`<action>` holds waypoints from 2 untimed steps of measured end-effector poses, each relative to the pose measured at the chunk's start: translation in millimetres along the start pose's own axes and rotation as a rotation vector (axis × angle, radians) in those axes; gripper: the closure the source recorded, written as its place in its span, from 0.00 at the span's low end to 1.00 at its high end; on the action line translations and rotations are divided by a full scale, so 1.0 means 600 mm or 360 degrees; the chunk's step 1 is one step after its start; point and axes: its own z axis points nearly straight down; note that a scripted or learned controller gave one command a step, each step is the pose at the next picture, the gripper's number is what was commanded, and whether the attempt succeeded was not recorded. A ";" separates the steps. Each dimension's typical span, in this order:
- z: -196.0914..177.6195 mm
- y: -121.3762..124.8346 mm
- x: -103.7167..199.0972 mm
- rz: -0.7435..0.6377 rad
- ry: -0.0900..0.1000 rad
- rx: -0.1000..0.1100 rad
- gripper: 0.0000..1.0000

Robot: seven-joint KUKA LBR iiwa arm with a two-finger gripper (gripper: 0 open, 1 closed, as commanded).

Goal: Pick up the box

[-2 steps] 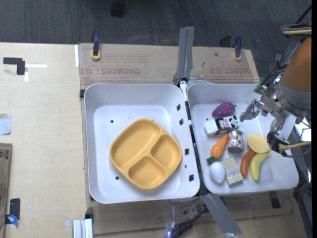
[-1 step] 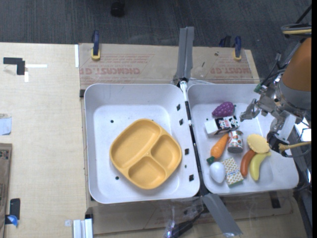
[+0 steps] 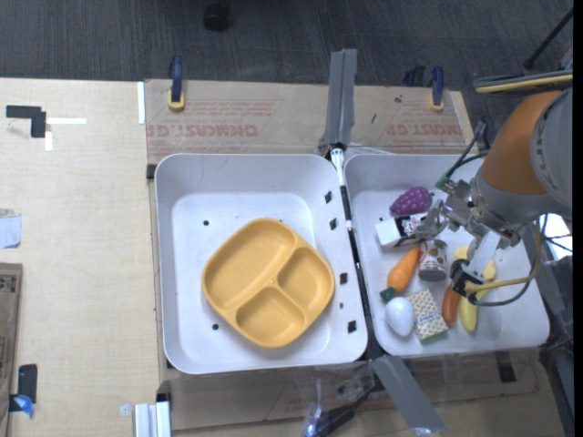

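The box (image 3: 426,315) is a small cream carton with a speckled top and green edges. It lies flat near the front of the right bin (image 3: 519,335), between a white egg (image 3: 399,316) and a red-orange piece (image 3: 450,304). My gripper (image 3: 424,228) hangs over the middle of the same bin, well behind the box and apart from it. It points left toward a small white and black item (image 3: 392,232). The grey arm with its orange band (image 3: 515,148) comes in from the right.
The right bin also holds purple grapes (image 3: 412,198), a carrot (image 3: 403,268), a small can (image 3: 434,259) and a banana (image 3: 469,309). In the left bin (image 3: 182,244) a yellow divided plate (image 3: 268,282) rests. A cable loops by the wrist.
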 end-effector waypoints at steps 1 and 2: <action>-0.274 0.029 0.043 0.0179 -0.0006 0.0007 0.00; -0.003 -0.045 -0.014 0.0198 -0.0004 0.0011 0.00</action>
